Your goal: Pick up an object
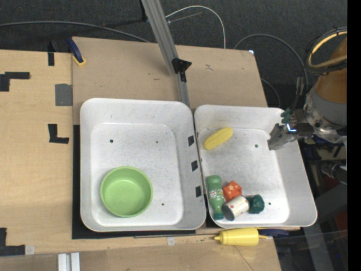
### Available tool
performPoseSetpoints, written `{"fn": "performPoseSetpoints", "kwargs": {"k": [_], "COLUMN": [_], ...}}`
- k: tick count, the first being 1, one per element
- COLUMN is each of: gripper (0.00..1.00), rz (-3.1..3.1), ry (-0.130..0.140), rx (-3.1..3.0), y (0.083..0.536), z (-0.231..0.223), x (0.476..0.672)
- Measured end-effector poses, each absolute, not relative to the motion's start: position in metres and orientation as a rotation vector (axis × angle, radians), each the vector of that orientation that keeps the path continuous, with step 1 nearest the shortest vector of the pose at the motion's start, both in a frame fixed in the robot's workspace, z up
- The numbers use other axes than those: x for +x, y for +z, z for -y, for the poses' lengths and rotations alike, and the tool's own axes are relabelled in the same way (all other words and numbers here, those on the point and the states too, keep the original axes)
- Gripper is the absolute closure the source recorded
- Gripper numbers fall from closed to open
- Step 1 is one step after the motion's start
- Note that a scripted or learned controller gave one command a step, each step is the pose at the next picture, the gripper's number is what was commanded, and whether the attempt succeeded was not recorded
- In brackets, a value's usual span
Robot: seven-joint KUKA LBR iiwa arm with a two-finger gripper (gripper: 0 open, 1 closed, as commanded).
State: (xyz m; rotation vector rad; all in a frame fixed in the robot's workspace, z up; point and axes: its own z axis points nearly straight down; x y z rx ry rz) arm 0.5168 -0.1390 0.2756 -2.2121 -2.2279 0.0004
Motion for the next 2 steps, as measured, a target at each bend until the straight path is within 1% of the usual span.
{"fn": "performPoseSetpoints", "kwargs": {"k": [1, 2], "gripper": [1.00, 1.00], "rz": [2.229, 2.228], "ry": [0.000, 0.002], "rx": [-2.212, -2.211], "y": [0.274, 0.269], "z": [0.081, 0.022], "x": [0.530, 0.537]}}
